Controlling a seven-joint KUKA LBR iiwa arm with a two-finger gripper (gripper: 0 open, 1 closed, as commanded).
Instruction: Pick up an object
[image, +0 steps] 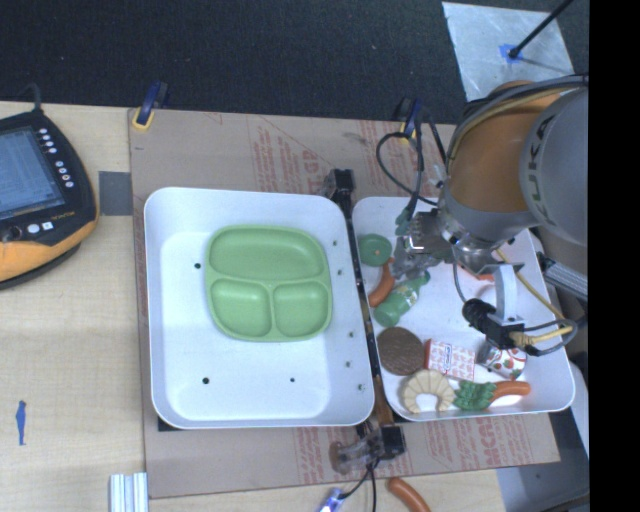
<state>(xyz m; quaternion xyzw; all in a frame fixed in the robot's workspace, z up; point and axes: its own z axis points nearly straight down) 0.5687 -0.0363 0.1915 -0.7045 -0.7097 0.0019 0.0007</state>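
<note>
Two white bins (160, 300), one green plate (268, 280).

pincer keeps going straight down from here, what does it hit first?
Probably the green bottle lying in the right bin, with the orange carrot just beside it. The pincer sits right above them; its exact height is unclear from this slanted view.

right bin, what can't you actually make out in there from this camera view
- Gripper: small and dark over the clutter in the camera view, so its grip on anything is unclear.
- Right bin: the arm covers its upper right part.
- Green item under the gripper: partly hidden, too small to identify.
- Items by the near wall: overlapping, edges unclear.
</note>
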